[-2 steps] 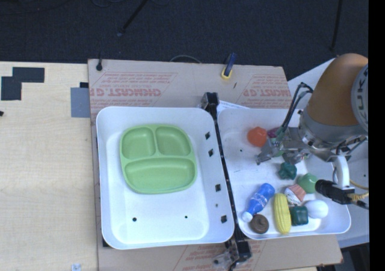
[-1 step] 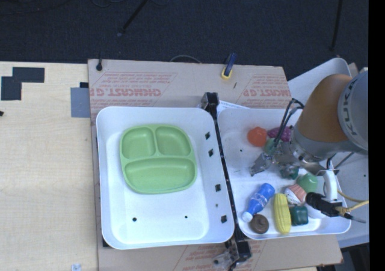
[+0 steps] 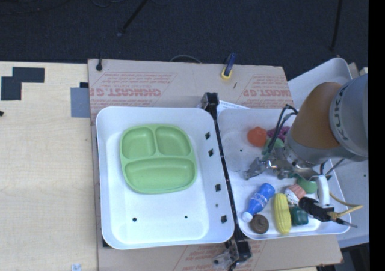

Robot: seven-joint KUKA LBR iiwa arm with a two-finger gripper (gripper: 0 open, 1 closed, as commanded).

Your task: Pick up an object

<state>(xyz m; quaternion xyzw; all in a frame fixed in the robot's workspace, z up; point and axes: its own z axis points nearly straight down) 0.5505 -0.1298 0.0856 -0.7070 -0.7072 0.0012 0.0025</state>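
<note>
- The grey arm with its orange band enters from the right of the frame and hangs over the right-hand shallow white bin [image 3: 236, 143].
- Its gripper [image 3: 252, 171] sits low over the middle of that bin and points towards the left. I cannot tell whether it is spread or pressed together, and nothing shows as caught in it.
- The things to be picked lie in the right-hand bin, most of them crowded into its lower part.
- A blue plastic bottle with a white cap [image 3: 259, 198] lies tilted just below the gripper, cap end towards the lower left.
- A yellow plastic corn cob [image 3: 281, 212] lies just right of the bottle, running up and down.
- A small brown round disc [image 3: 260, 223] rests near the bin's lower rim, beside the bottle's cap.
- A small dark green block [image 3: 299, 216] sits just right of the corn cob.
- An orange-red rounded lump [image 3: 257, 136] lies apart in the upper part of the bin, above the gripper.
- The left-hand shallow white bin [image 3: 162, 219] holds a light green plastic plate with three compartments [image 3: 158, 158] in its upper half.
- Both bins rest on a brown printed cardboard sheet [image 3: 150, 86], with a pale wooden bench top [image 3: 42, 173] at the left of the frame.
</note>
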